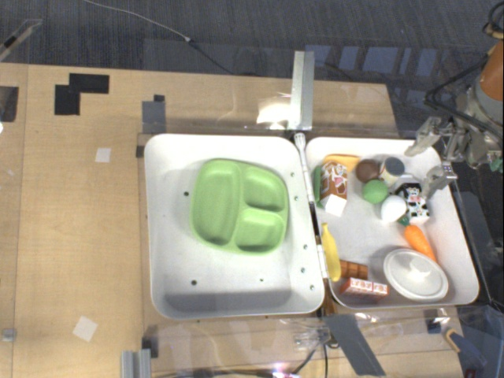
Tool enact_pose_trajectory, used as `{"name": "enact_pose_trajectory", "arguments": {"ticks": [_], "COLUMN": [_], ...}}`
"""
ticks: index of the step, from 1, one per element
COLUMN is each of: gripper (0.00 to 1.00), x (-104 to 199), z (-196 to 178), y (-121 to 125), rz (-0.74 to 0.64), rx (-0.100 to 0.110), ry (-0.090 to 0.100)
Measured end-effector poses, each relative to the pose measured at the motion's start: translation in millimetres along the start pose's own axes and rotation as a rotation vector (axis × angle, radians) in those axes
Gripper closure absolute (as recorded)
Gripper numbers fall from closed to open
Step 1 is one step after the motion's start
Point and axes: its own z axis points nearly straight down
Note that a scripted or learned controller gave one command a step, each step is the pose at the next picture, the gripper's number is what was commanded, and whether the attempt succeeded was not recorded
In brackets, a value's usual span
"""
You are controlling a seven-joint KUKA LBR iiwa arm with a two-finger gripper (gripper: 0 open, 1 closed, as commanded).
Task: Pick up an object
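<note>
The two-finger gripper hovered over the right white bin's far right corner — fingers spread, gripping nothing. The small black-and-white toy figure lay just below them, beside the orange plastic carrot.

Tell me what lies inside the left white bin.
Inside the left white bin lies one green divided plastic tray, three compartments facing up. The bin floor beneath the tray is covered.

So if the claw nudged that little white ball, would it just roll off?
Probably. The white ball looks round and smooth, so it may roll or slip. Yet the green ball and carrot sit close by and might stop it quickly.
</note>
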Motion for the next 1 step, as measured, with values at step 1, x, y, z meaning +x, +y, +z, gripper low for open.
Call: {"name": "enact_pose_trajectory", "arguments": {"ticks": [1], "gripper": [0.0], "x": [4.8], "z": [119.7], "y": [-12.3], "rz": [-0.039], "rx": [0.0], "ry": [-0.003]}}
